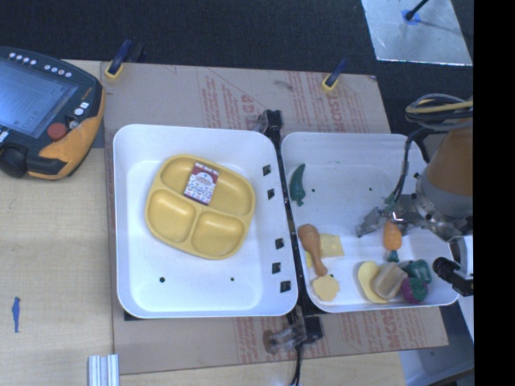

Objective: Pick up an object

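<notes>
The gripper (386, 225) hangs low over the right bin (346, 155), near its right side. Its metal fingers look spread apart, one reaching left, though the view is too coarse to be certain; nothing is clearly clamped between them. A small orange piece (392, 237) sits directly beneath, touching or just under the fingertips, its long axis roughly upright in the view. Just below lies a cluster: a yellow slice (368, 280), a tan block (389, 280), green and magenta bits (417, 281). A drumstick (312, 248) lies further left.
</notes>
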You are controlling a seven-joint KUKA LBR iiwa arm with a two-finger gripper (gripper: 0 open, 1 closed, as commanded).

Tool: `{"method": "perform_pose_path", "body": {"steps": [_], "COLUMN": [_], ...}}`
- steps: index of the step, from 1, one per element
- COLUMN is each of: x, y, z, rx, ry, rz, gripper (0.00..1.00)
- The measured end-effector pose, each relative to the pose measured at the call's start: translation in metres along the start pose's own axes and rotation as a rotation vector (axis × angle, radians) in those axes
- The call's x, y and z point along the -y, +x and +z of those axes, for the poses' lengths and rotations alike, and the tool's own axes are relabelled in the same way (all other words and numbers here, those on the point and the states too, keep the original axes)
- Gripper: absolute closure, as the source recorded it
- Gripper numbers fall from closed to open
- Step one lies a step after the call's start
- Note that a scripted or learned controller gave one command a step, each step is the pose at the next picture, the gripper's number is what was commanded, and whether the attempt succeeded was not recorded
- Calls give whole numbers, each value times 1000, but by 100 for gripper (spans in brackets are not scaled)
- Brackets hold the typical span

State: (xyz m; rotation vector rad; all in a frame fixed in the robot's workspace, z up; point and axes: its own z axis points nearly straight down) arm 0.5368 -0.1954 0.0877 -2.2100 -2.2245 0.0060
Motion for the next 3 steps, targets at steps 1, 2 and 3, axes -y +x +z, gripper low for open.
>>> {"method": "perform_pose_path", "body": {"steps": [1,2,3], "x": [0,-45,-73], "y": [-2,53,160], "z": [-14,-78,-106], "rx": [2,2,-1], "ry": [-3,-9,-8], "rz": [3,0,-6], "gripper": [100,100,100]}}
